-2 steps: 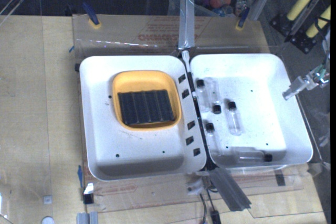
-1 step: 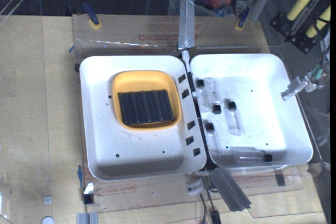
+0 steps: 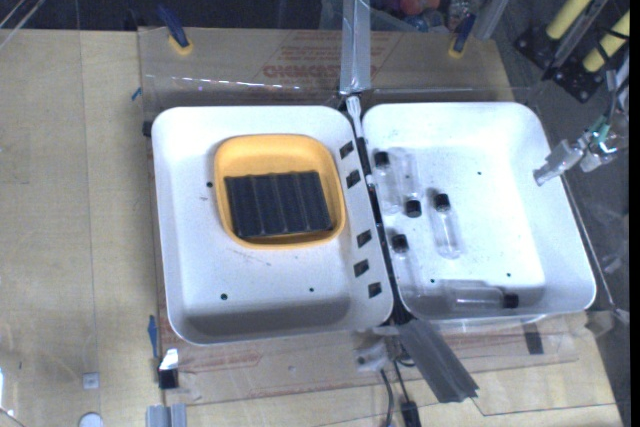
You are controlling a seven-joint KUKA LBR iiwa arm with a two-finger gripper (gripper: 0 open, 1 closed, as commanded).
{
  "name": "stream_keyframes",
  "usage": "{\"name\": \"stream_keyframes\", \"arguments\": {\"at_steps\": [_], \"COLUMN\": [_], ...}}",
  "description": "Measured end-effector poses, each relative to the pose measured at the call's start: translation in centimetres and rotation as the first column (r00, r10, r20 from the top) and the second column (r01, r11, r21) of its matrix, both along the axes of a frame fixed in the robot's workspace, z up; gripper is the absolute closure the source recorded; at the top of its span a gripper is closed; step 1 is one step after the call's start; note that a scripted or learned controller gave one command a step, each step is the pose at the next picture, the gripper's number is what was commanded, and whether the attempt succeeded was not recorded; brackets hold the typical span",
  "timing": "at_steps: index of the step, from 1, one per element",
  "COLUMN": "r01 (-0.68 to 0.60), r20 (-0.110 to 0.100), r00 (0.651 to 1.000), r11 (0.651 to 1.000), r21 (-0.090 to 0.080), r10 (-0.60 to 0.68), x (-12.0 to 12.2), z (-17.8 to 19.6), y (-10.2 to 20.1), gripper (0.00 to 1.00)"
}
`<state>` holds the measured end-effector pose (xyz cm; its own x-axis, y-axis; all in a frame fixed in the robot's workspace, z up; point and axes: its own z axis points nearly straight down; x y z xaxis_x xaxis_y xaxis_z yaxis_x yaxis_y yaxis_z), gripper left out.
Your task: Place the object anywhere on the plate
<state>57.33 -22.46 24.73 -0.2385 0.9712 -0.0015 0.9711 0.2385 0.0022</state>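
Plate (image 3: 278, 155), yellow, squarish, in left bin (image 3: 180, 215), dark ribbed tray (image 3: 278, 205) lying on it, clear vials with black caps in right bin (image 3: 520, 145), upright vial (image 3: 442, 220) long axis up-down in view, cap toward far side, claw (image 3: 570, 158) at right bin's edge, finger state cannot tell.

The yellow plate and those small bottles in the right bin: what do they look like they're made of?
The yellow plate looks like moulded plastic with a matte, even colour and rounded rim; a dark ribbed insert lies in it, possibly rubber or plastic. The bottles look like clear glass or plastic, since the white bin shows through, with dark caps.
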Motion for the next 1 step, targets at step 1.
{"name": "stream_keyframes", "arguments": {"at_steps": [1], "r01": [-0.174], "r20": [-0.001], "r00": [0.985], "r11": [0.985], "r21": [0.000], "r10": [0.174], "x": [-0.33], "z": [0.39], "y": [0.30], "gripper": [0.00]}}
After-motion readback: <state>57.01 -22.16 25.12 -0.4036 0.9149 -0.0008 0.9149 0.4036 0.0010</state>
